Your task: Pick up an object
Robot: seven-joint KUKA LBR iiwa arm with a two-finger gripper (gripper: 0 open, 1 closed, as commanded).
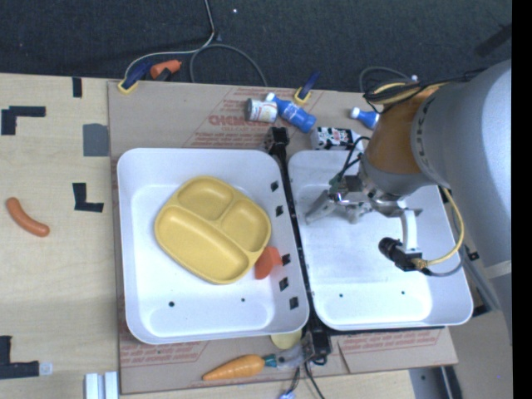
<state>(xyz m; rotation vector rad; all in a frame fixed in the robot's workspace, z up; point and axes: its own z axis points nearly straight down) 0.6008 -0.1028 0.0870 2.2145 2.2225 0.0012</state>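
The grey arm [465, 140] reaches in from the right, bulky and smooth, its orange band [397, 144] curving above the wrist. It bends down over the right bin [382, 298], with the gripper [320, 210] low at that bin's upper left; whether anything sits between its metal parts I cannot tell.

The left bin [145, 306] is shallow, white and glossy with rounded corners. In it lies a yellow plastic tray [212, 227], rounded and split into three compartments, set at a slant. A small orange-red piece [267, 263] touches the tray's lower right edge.

On the cardboard below the bins lies a tapered toy carrot [235, 367]. A toy sausage [27, 217], reddish and curved, rests on the wooden bench at far left.
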